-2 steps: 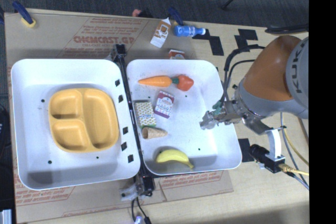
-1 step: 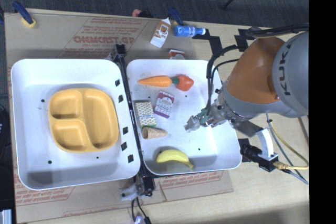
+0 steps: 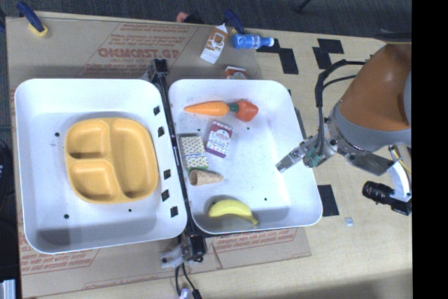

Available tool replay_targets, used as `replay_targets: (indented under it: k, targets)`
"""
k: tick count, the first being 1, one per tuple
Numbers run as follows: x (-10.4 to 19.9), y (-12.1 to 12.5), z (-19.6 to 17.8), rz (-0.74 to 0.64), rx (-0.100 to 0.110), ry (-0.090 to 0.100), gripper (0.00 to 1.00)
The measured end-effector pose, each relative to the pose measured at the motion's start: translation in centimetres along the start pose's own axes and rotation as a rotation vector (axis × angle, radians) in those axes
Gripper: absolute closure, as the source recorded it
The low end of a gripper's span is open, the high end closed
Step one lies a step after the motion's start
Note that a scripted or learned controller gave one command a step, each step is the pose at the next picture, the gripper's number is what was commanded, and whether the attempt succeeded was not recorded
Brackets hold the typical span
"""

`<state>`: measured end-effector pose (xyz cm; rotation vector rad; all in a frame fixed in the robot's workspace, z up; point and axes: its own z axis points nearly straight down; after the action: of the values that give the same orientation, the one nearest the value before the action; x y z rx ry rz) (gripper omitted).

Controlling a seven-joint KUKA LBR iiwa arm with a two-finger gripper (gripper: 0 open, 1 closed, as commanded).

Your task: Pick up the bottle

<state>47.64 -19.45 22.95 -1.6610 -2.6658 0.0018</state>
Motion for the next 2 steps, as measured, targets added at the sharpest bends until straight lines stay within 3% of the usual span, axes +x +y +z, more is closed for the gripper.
replay_targets:
  k: [1,2]
  targets:
    - [-1.48,-0.73,0.91,-0.394,0.001,0.002,1.0]
    - [-0.67,-0.28,1.08,-0.746,0.0,0.002,1.0]
